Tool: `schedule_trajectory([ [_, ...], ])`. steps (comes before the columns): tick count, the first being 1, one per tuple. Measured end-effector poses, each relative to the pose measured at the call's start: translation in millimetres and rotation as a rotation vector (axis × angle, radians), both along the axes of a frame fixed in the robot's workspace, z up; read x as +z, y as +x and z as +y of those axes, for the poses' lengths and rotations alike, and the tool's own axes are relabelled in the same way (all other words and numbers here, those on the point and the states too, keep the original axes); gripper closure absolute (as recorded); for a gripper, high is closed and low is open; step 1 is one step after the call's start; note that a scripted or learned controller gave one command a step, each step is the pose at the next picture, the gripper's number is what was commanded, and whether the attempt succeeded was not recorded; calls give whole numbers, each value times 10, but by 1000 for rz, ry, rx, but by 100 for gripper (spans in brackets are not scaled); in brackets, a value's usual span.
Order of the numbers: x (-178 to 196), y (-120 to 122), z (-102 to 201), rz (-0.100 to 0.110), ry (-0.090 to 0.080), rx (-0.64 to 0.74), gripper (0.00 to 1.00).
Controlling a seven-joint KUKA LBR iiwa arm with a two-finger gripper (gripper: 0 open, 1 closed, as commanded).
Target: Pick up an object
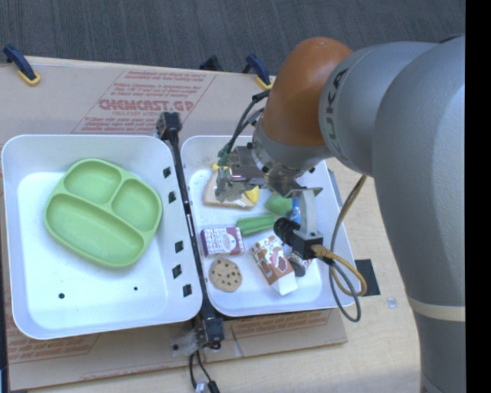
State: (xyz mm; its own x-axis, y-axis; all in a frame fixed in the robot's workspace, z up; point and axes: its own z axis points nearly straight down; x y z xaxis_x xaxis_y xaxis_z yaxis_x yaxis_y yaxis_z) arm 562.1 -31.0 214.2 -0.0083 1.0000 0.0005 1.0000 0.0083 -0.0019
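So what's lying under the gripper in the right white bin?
Under the gripper a tan toast-shaped slice and a yellow piece show in the right white bin; the arm covers anything further back.

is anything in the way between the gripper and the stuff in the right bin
Nothing visible blocks it. The gripper already hangs low in the right bin, over the toast slice and a yellow piece. The cookie, the two small cartons and the green piece lie nearer the front, uncovered.
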Motion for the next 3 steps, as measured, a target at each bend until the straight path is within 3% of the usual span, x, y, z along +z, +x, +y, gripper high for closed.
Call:
schedule_trajectory([
  [1, -1, -2, -9, 0, -1, -2, 0],
  [2, -227, 416, -581, 0, -1, -5, 0],
  [3, -1191, 629, -972, -6, -1, -4, 0],
])
